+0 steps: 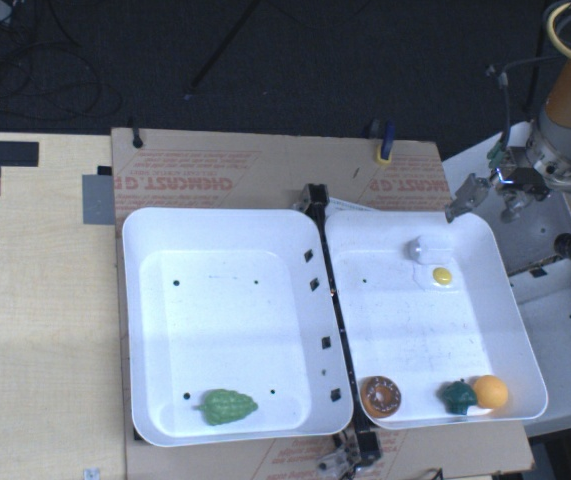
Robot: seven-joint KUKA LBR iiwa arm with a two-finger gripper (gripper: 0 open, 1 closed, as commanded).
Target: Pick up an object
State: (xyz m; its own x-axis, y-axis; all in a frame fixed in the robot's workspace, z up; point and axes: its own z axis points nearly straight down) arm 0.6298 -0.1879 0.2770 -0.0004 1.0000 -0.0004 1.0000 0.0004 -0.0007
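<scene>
Nearest my camera, along the front wall of the right bin (pixel 525 353), I see 3 things. From that bin's front left corner comes a chocolate-glazed doughnut (pixel 380 396), lying flat. Toward the front right corner sits a dark teal lump (pixel 457 397) whose kind I cannot make out, and an orange ball-like fruit (pixel 490 392) touches its right side. Farther back in the same bin, near the rear wall, a fried egg toy (pixel 439 276) lies flat with its yellow yolk up, and just behind it rests a small pale grey piece (pixel 417 249), too blurred for me to name.

Relative to the right bin, the left bin (pixel 135 318) stands directly alongside, their inner walls meeting at a black clamp strip (pixel 327 298). It holds 1 item, a bumpy green lump (pixel 228 406) near its front wall. Both bins rest on a brown cardboard sheet (pixel 265 163) with red print.

My arm (pixel 563 88) comes in above the right bin's rear right corner, outside its rim. Its gripper (pixel 495 190) hangs there over the bench, well apart from every object. From this angle I cannot tell how it is set, and I see nothing in it.
</scene>
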